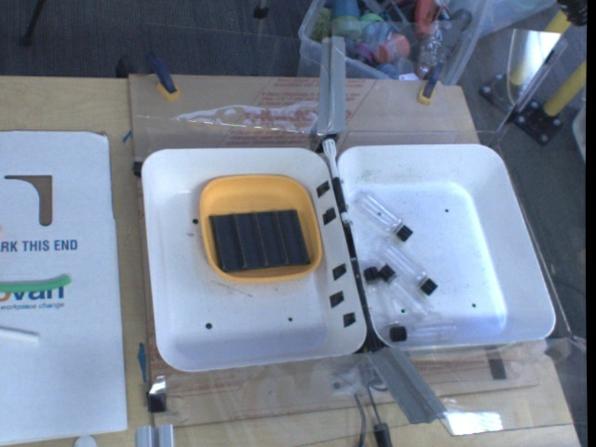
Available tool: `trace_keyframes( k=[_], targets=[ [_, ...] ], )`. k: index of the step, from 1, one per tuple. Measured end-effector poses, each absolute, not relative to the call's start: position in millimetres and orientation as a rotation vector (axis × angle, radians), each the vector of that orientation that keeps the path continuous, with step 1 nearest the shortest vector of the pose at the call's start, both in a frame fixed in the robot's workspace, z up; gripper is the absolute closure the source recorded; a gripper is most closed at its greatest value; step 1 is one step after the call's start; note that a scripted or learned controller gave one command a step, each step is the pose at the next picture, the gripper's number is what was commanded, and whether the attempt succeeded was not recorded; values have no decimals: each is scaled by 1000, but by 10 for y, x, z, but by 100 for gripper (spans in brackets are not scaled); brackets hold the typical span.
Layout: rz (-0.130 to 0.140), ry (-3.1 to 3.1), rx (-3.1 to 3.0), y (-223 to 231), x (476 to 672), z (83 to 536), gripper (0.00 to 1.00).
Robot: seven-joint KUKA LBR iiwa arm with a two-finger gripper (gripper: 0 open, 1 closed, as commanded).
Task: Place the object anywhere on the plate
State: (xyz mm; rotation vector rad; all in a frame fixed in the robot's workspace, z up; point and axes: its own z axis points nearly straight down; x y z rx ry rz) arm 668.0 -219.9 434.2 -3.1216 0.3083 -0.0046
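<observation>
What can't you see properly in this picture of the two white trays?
- Clear tube-like objects in the right bin, camera view: see-through against white, so their shape and count are unclear.
- Dark ridged slab on the yellow plate: too little detail to identify it.
- Box of colourful toys: cut off by the top edge.

white board (56, 277) | printed "RK THIS END", cut off at left | green letters "ovan", partial

Yellow plate (260, 191) looked smooth matt plastic; dark ribbed slab (260, 240) on it matt. Both white bins (172, 277) were smooth, slightly glossy plastic. Clear tubes (384, 216) looked transparent plastic, black-capped. Tabletop (65, 103) looked pale wood.
</observation>
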Motion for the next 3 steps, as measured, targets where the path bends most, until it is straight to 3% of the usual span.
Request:
trace_keyframes(
  k=[3],
  targets=[
    [-4, 306, -3122, -2192, 6682, 4340, 100]
  ],
)
